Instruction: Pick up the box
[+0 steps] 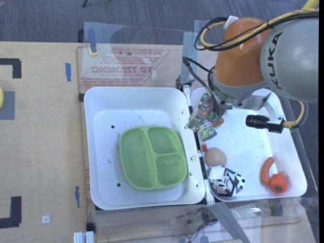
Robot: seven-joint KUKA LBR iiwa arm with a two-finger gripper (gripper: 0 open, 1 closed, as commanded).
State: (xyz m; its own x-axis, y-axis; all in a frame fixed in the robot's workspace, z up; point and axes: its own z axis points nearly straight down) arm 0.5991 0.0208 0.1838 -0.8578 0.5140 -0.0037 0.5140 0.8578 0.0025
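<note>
The gripper is seen low over the right bin, clamped on a small green box (patterned); 1 green tray is held by the left bin.

Right bin: centre floor open. Obstacles: arm overhanging the top; box, egg along the left wall; carrot lower right. Left bin: green tray mid-floor.

The grey arm carries the brand "KUKA" in dark capitals, running up its side, up and to the right of the fingers. A clear sheet up and left of the fingers bears faded red lettering, too washed out to read for certain.
</note>
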